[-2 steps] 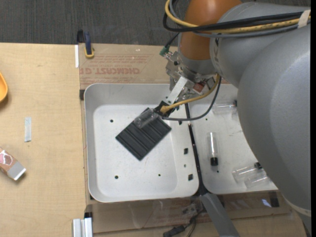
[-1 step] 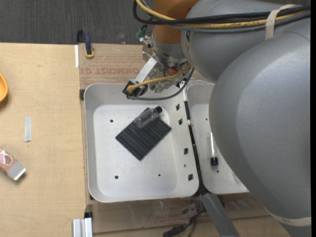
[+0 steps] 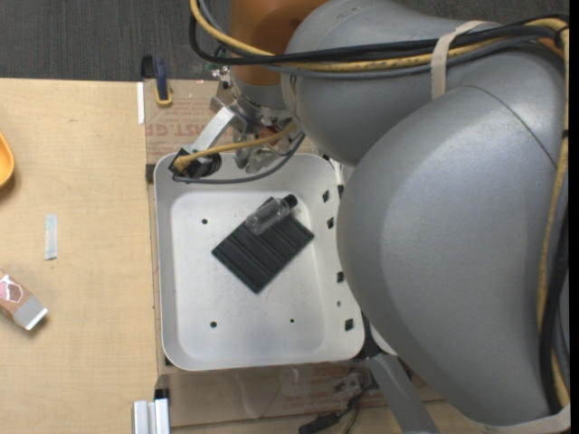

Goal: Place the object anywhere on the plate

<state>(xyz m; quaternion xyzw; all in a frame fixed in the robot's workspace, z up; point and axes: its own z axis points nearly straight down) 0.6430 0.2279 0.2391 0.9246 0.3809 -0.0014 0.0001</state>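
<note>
Jaws: can't tell their state; the gripper (image 3: 249,143) is a cluster of metal parts and cable at the bin's upper rim, tucked under the orange band of the arm (image 3: 434,197), too cluttered to resolve. The arm's grey housing fills the right half of the frame and hangs over the bin's right edge. White bin (image 3: 185,333) sits centre frame; its left, bottom and most of its top rim are visible, the right wall partly hidden. Inside it: a black ribbed plate (image 3: 262,250), rotated to a diamond, lying flat slightly above the bin's centre. A small clear cylindrical object with a dark cap (image 3: 272,212) lies on its side at the plate's upper corner, overlapping that edge. Open white floor all round the plate, widest toward the lower half and left side of the bin. Yellow-and-black cable (image 3: 204,163) loops over the upper-left corner of the bin. Left of the bin, on the tan board (image 3: 81,170): an orange item (image 3: 4,161) cut by the frame's left edge, a small grey strip (image 3: 51,238), and a red-and-white packet (image 3: 20,302) at lower left, all well apart from the bin.
</note>
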